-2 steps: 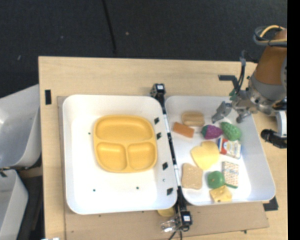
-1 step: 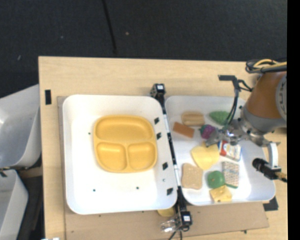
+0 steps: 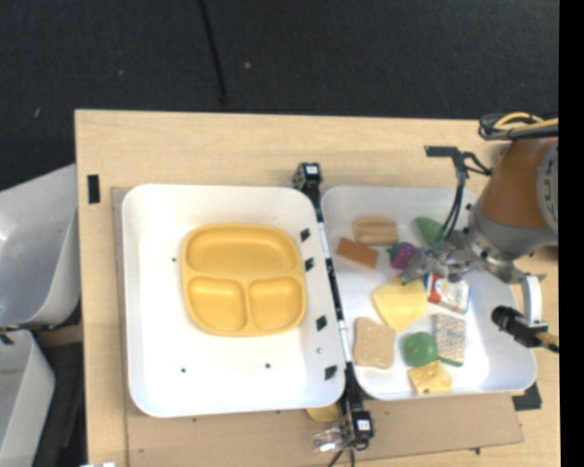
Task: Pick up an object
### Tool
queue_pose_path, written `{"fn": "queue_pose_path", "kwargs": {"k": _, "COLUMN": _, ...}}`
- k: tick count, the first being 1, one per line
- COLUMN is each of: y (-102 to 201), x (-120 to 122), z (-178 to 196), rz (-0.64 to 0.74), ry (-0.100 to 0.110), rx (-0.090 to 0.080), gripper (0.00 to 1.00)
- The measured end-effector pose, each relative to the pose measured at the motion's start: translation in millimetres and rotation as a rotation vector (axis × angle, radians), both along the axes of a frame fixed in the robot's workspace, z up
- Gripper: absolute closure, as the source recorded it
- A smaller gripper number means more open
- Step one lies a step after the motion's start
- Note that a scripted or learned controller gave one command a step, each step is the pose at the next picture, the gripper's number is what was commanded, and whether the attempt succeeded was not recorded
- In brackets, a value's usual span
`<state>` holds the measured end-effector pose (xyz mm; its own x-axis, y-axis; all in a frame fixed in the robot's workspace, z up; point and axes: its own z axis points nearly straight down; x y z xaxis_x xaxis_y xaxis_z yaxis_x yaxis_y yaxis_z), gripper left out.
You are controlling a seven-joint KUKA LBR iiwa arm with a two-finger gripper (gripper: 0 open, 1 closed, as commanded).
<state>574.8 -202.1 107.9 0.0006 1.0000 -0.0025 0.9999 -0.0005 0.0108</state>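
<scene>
Yellow block (image 3: 429,378) at near rim; patterned packet (image 3: 450,338), long axis near-far; gripper (image 3: 446,269) grip probably unreadable, cannot tell.

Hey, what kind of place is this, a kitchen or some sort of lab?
Probably a robot lab bench for pick-and-place trials, not a kitchen: a grey arm with an orange band reaches over two shallow white bins, one holding a yellow divided plastic tray, the other small assorted toy-like items.
</scene>
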Motion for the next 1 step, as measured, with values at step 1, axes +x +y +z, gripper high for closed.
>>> {"fn": "queue_pose_path", "kwargs": {"k": 1, "y": 0.0, "x": 0.0, "z": 0.0, "rz": 0.0, "ry": 0.0, "rx": 0.0, "gripper": 0.0}}
